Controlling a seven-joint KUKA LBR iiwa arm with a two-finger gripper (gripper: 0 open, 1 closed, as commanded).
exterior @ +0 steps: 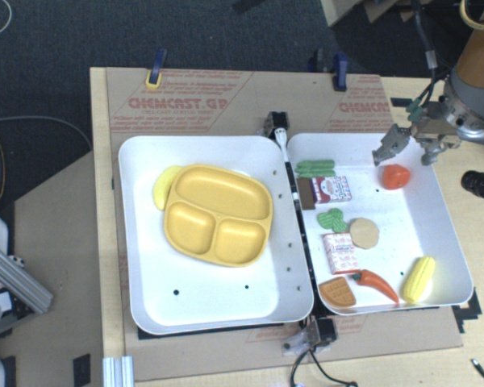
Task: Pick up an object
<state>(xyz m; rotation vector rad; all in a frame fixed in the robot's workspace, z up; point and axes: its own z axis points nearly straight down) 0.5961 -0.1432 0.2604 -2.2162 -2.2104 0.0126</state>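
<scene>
Gripper: your fingers stand spread, nothing between them, just above the red tomato. Right bin also lists corn cob, carrot, cookie.

Glossy yellow plastic tray sits in a smooth white plastic bin on matt brown cardboard.
</scene>
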